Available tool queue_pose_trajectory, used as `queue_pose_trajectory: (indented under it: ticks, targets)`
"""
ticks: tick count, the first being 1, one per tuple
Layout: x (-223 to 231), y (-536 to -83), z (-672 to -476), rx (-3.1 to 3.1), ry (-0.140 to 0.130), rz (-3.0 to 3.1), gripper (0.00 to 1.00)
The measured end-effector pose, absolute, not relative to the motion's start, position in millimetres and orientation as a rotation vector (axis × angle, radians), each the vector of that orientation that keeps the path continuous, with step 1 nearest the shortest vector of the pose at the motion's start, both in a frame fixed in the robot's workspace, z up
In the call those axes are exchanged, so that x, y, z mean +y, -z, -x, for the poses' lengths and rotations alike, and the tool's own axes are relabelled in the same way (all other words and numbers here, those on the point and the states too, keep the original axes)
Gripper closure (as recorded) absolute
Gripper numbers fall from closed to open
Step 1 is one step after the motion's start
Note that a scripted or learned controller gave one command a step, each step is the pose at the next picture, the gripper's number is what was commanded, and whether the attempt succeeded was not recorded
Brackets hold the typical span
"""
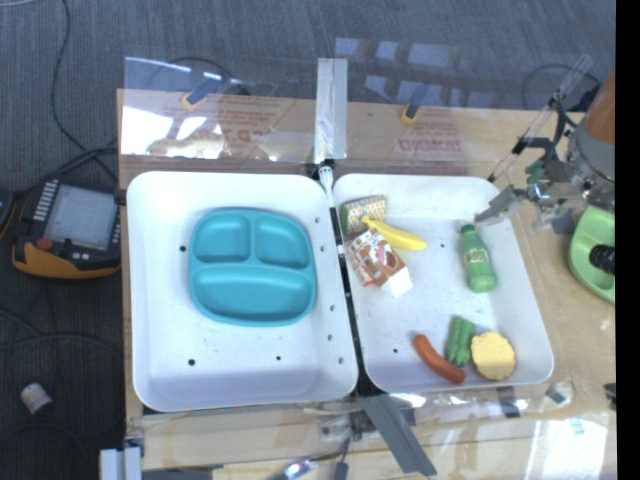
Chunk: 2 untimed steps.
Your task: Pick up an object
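Note:
The right bin holds several items. A green bottle lies near its right wall. A yellow banana lies beside a tan waffle-patterned piece and a red and white snack packet at the bin's left side. At the front lie a red sausage, a green vegetable and a round yellow item. My gripper hangs over the bin's back right corner, just above and right of the bottle's cap, with nothing visibly in it.
The left bin carries a teal divided plate. A green device sits outside the right bin at the bench's right edge. A grey metal strip stands behind the bins' shared wall.

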State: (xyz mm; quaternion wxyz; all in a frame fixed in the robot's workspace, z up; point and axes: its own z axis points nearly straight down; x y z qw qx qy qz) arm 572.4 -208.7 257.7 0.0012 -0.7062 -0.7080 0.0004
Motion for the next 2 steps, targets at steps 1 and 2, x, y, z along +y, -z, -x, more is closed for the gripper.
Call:
queue_pose_trajectory:
  ticks: [1,2]
  targets:
    - [-223.9,-166.7,-594.8,-2.2,-0.008,2.243,0.0]
    - [-210.0,-95.8,-573.7,-2.264,0.013,2.174,0.0]
